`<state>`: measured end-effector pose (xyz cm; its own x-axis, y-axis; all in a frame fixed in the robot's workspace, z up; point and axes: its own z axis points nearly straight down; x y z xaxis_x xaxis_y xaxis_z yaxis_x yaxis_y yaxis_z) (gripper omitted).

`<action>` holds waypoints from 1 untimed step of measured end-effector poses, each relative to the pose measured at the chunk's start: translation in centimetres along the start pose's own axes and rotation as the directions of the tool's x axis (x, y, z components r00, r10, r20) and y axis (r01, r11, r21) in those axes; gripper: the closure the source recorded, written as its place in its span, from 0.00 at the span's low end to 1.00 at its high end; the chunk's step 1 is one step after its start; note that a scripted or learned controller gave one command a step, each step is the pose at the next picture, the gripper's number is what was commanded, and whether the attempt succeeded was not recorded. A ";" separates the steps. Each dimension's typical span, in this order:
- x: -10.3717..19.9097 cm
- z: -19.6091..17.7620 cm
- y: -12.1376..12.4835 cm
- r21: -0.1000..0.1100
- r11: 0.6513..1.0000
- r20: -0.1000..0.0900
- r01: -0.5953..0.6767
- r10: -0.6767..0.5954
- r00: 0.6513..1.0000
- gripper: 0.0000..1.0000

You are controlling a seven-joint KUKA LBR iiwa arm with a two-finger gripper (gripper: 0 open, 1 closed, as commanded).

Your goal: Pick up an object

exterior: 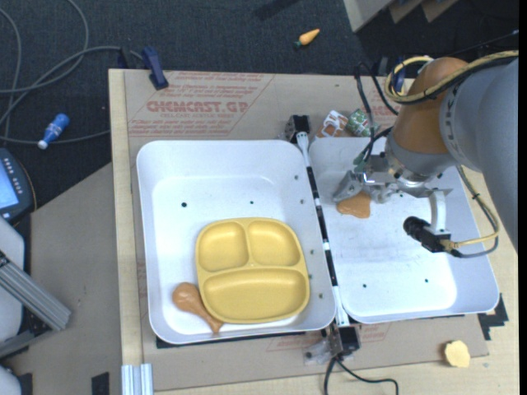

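A tan-orange piece of toy food (356,208) lies in the right bin (395,295), near its left wall and toward the back. My gripper (362,188) hangs just above and behind it, very close to its top edge. From this slant I cannot see whether the two touch. The grey arm with its orange band (424,113) comes in from the upper right.
The left bin (165,179) holds a yellow divided plate (251,270) with an orange drumstick toy (196,301) at its lower left corner. Small packets (346,123) sit behind the right bin. A yellow chunk (455,353) lies on the bench at the front right.
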<state>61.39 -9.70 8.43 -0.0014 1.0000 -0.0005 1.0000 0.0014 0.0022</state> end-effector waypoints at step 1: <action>0.0 -1.2 0.1 -0.005 1.000 0.000 0.000 0.000 1.000 1.00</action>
<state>61.52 -9.66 9.67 -0.0010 1.0000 -0.0004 1.0000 0.0010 0.0076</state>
